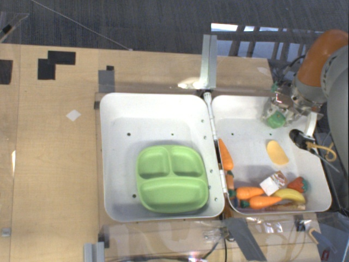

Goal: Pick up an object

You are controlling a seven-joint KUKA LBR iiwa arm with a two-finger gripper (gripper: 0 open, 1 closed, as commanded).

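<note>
Green object (276, 119) at gripper (281, 111), yellow piece (277, 152) nearby, carrots (256, 196) apart

Matt green plastic tray (172, 178); smooth white bins (117, 146); pale wood bench (49, 162).

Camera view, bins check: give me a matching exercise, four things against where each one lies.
Things:
1. green divided plate
2. banana
3. small green object
4. yellow oval piece

Places:
A. right bin's far right corner, under the gripper
B. left bin, near half
C. right bin's near edge, in the pile with the carrots
D. middle of the right bin, lying alone

Pairs: 1-B, 2-C, 3-A, 4-D
</note>
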